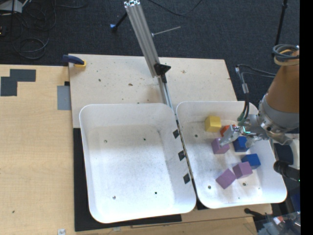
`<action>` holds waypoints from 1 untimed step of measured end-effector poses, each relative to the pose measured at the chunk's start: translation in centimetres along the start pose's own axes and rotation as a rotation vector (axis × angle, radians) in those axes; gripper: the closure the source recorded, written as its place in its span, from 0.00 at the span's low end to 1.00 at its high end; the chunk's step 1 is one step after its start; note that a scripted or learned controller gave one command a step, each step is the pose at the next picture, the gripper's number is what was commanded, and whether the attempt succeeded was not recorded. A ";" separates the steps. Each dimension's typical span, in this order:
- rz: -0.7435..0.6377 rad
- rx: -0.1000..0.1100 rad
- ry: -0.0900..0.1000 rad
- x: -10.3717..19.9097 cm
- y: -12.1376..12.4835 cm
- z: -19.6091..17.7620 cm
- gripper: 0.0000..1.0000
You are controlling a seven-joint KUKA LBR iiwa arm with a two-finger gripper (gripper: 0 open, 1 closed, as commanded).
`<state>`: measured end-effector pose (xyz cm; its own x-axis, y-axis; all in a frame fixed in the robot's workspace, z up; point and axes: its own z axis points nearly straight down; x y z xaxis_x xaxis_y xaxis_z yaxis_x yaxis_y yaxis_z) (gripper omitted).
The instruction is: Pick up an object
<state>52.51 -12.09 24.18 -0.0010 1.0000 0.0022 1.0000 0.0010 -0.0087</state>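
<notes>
**Arm reaching into the right bin among scattered blocks**

Overhead slanted view of two white bins. The right bin (274, 192) contains a yellow block (212, 123), three purple blocks (219, 146) and two blue blocks (251, 160). The gripper (234, 133) sits low beside the yellow block, above a small orange piece (225, 129). The left bin (93, 131) lies alongside.

Partly hidden behind the gripper (234, 135): orange block (225, 129), blue block (240, 144). Finger spread too small to tell. Arm (286, 89) cut off at right edge.
</notes>
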 end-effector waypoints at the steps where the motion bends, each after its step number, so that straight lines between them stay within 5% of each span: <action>1: 0.004 -0.006 -0.001 -0.1 0.1 -0.2 0.00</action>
<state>52.58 -12.21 24.42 0.0033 1.0000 0.0010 1.0000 -0.0033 -0.0031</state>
